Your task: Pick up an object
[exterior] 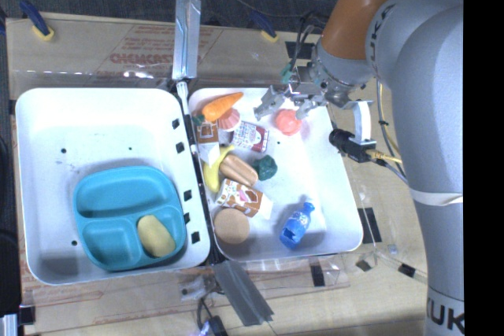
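Note:
My gripper (287,105) hangs over the back of the right bin (342,193), open, with its fingers spread. A small red-pink ball (287,122) lies just in front of and below the fingertips, resting on the bin floor; I see nothing pinched between the fingers. Left of it lie an orange carrot (224,102), a pink round piece (230,120) and a small red-and-white carton (251,137).
Further forward in the right bin are a banana (210,171), a bread roll (239,168), a green lump (268,167), a printed packet (240,198), a brown disc (231,226) and a blue bottle (297,224). The left bin (47,130) holds a blue divided plate (118,204) with a yellow potato (156,236).

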Controlling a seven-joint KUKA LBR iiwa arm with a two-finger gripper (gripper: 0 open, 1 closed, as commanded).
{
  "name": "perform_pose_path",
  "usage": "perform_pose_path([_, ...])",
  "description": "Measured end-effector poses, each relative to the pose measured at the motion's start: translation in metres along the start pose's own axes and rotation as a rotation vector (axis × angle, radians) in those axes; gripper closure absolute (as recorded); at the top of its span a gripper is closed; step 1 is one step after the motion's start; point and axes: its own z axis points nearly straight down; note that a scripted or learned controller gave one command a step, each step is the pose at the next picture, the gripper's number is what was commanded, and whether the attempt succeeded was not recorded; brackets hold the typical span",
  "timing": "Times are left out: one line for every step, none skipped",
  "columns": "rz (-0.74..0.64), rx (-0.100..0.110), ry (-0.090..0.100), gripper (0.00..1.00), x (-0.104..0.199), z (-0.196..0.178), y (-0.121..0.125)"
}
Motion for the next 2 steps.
perform_pose_path([-0.172, -0.009, -0.002, 0.00, -0.008, 0.103, -0.077])
perform_pose_path([-0.179, -0.013, -0.001, 1.00, -0.007, 0.091, -0.075])
